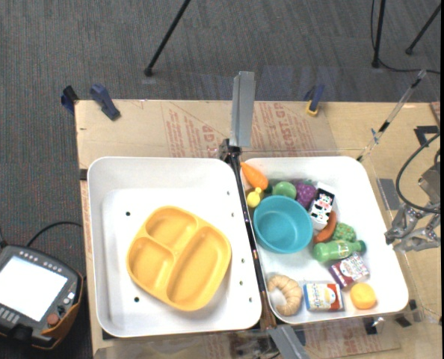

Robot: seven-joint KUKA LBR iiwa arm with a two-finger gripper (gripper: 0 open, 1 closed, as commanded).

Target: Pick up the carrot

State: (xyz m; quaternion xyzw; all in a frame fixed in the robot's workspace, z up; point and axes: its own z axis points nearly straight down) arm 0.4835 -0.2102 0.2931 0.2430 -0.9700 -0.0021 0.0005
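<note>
The carrot (254,176) is a small orange piece lying at the far left corner of the right bin (383,223), beside the divider between the bins. It touches a yellow lemon (253,198) and sits just behind the blue bowl (282,225). My gripper (411,234) hangs at the right edge of the view, outside the right bin's right wall, far from the carrot. Nothing is seen held in it.
The right bin also holds a green pepper (285,189), purple grapes (306,194), a milk carton (322,204), a green bottle (338,248), a bagel (285,293), small cartons and an orange (363,296). The left bin (110,185) holds a yellow divided plate (179,256).
</note>
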